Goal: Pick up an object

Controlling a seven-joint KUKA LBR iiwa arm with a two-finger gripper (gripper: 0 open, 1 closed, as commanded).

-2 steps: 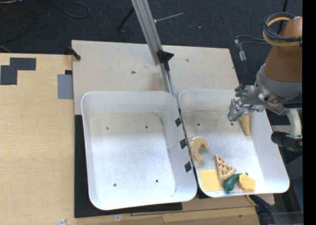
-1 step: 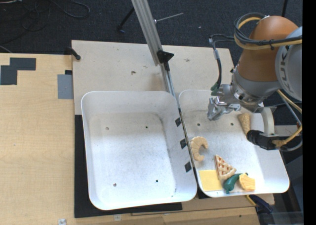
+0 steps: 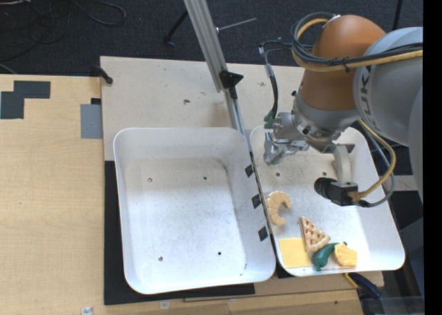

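Observation:
In the right bin (image 3: 376, 237) lie several toy foods. A tan croissant (image 3: 278, 206) rests near the bin's left wall. A waffle-patterned pizza slice (image 3: 313, 233) lies below it, with a flat yellow cheese square (image 3: 293, 251), a green pepper-like piece (image 3: 322, 257) and a small yellow chunk (image 3: 346, 256) along the front. My gripper (image 3: 275, 150) hangs over the bin's back left part, above the croissant and apart from it. Nothing shows between its fingers.
The left bin (image 3: 138, 251) sits beside the right one, with black clips (image 3: 256, 200) along the shared wall. A slanted aluminium rail (image 3: 207, 37) rises behind the bins. Pale bench surface (image 3: 48, 189) stretches to the left.

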